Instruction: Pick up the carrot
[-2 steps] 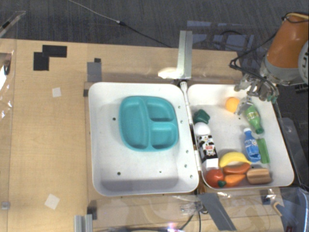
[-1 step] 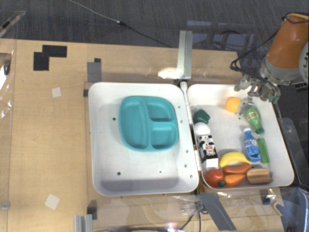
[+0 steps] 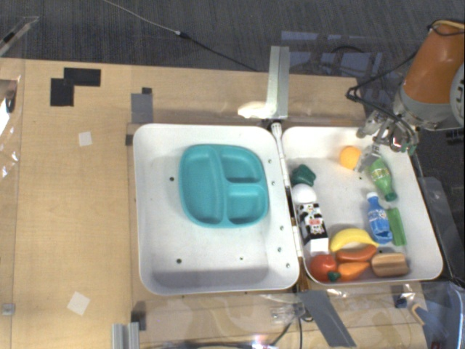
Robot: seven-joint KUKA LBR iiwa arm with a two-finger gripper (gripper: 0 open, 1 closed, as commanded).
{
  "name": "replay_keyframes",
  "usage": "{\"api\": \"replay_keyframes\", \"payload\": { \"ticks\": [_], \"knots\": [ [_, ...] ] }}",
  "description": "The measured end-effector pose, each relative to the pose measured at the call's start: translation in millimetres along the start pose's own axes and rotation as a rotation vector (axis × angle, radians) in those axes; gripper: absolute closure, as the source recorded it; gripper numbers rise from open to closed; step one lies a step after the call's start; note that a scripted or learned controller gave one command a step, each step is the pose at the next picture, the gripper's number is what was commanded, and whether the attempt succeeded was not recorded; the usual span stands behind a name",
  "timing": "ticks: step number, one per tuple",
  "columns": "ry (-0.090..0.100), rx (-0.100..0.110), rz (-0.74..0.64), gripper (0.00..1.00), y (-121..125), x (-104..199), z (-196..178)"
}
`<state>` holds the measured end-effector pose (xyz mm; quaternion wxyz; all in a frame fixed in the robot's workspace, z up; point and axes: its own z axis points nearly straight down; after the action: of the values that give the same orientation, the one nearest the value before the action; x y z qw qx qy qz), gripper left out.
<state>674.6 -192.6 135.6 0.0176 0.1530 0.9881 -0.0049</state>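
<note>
Hovering at the upper right of the frame, the grey arm with the orange band [image 3: 434, 67] is carrying its two-finger gripper [image 3: 386, 138] over the far right corner of the right-hand shallow white bin [image 3: 330, 173]. Whether the jaws are spread or pressed together cannot be told; the metal parts are blurring into one cluster there. Nothing is showing between them.

The orange tapered carrot [image 3: 354, 270] is lying at the bottom edge of that bin, lower right of the frame, well apart from the gripper. It is sitting wedged: red tomato [image 3: 323, 266] touching its left end, yellow banana [image 3: 350, 238] just above, brown loaf-shaped block [image 3: 389, 265] at its right.

Judgement for the step in hand: the gripper is needing to travel down the frame along the bin, past the green bottle [image 3: 381, 174] and blue bottle [image 3: 378, 219]. Closing across the carrot's narrow width looks best, probably near its middle, coming straight down so neighbours are not being nudged.
</note>
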Motion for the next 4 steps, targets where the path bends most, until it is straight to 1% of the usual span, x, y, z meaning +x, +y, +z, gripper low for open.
{"api": "replay_keyframes", "payload": {
  "ticks": [1,2,3,4],
  "knots": [
    [0.0,0.0,-0.001,0.0,0.3,0.1,0.0],
    [0.002,-0.002,0.038,0.0,1.7,0.4,0.0],
    [0.037,0.003,0.557,0.0,3.2,13.4,41.5],
    [0.015,-0.001,0.551,1.0,3.8,8.8,29.8]
  ]
}}
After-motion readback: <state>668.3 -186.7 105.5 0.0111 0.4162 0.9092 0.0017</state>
